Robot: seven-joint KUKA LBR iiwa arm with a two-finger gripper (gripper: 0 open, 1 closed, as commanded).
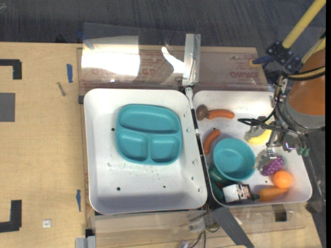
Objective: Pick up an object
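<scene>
The right bin [243, 101] holds several toy foods. A teal bowl [234, 159] sits at its middle. Purple grapes [273, 165] lie just right of the bowl, with an orange fruit [282, 180] and a carrot [271, 193] in front of them. A yellow piece [257, 135] lies behind the bowl. My gripper [271, 150] hangs low in the bin between the yellow piece and the grapes, directly above the grapes' near edge. The wrist and cables hide how it stands.
A red sausage [221, 114], a brown lump [201, 111] and an orange piece [210, 140] lie along the right bin's back left. A black-and-white bottle [237, 192] lies at its front. The left bin [98, 154] holds a teal divided plate [149, 133].
</scene>
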